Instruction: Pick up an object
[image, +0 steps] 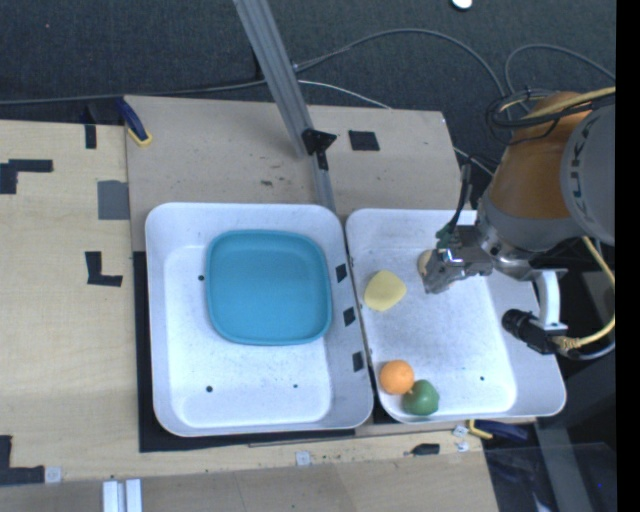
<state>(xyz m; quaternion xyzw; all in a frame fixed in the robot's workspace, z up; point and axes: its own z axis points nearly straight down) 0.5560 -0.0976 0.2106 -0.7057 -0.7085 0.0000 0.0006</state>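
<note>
Gripper (441, 272) hangs over the right bin (500, 400); finger state cannot be determined. Yellow object (384, 291) lies just left of it; orange ball (397, 377) and green ball (422, 398) lie below.

Brightness: even and moderate; the two white bins (165, 300) are the brightest surfaces, without blown-out patches.
Light source: a small bright spot (461, 4) at the top edge; light reads as diffuse, from overhead.
Shadows: soft and short; a thin dark line under the left bin's front rim, a faint shade beside the blue plate (268, 286).
Glare: a mild sheen on the plate's surface and on the arm's orange band (535, 180).
Sharpness: soft overall, low resolution; the gripper (438, 272) is blurred, its details hard to read.
Dark zones: the grey floor (150, 45) at the top is dim.
</note>
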